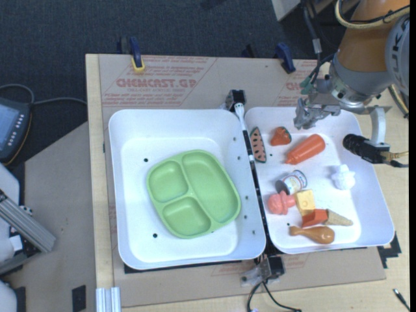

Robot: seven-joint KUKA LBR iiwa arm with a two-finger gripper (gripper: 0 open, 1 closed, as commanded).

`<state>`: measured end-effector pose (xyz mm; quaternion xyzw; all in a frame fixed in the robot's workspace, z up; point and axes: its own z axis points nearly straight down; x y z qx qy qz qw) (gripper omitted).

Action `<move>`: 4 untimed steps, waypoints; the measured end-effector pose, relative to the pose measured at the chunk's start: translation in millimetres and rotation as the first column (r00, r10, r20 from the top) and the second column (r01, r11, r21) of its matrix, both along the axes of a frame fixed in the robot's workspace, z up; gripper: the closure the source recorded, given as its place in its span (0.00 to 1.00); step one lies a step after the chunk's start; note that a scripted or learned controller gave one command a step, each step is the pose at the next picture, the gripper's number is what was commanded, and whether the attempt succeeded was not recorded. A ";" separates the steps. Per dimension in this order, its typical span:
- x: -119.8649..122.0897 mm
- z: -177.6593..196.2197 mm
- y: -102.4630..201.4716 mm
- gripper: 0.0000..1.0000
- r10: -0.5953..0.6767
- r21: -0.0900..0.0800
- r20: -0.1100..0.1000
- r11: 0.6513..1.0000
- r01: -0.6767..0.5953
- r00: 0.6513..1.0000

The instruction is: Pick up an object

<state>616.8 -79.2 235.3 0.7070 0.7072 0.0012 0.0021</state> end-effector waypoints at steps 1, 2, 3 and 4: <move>-6.1 -0.7 2.9 1.00 0.000 0.001 -0.006 1.000 0.000 1.000; -6.5 -14.8 -9.7 1.00 -0.002 0.001 -0.008 1.000 0.002 1.000; -7.0 -20.0 -1.9 1.00 0.000 0.001 -0.007 1.000 0.000 1.000; -5.9 0.7 1.5 1.00 0.001 0.000 0.000 1.000 -0.001 1.000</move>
